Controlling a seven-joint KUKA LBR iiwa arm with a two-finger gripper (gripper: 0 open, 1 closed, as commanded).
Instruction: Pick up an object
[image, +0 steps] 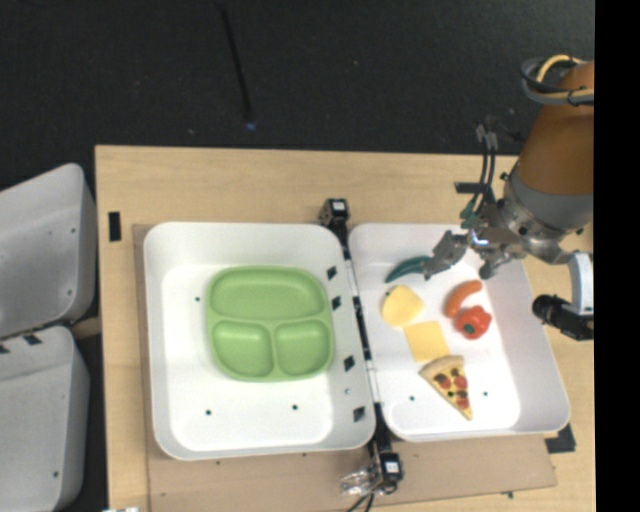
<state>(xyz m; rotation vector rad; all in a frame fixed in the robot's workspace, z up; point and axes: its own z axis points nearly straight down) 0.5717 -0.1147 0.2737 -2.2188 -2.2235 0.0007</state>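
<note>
Hovering over the far part of the right bin (535, 400) right now — gripper (468, 256) spread wide, two fingers splayed apart with nothing pinched between them. Looking at the closest candidates: green bean-shaped piece (408, 267) lying just left of the left fingertip, practically touching, long axis running left-right with a slight curve. Sitting just near-side of the right fingertip, the orange sausage-ish thing (463, 295), tilted diagonally, with the red pepper (474, 320) right below it. Further toward the near edge — yellow round piece (401, 305), yellow square (427, 340) and pizza slice (448, 384), all lined up diagonally. Guessing the orange piece or the green one as the target, needing only a small drop and a nudge. Ignoring the green tray (268, 322) in the left bin (180, 420).
</note>
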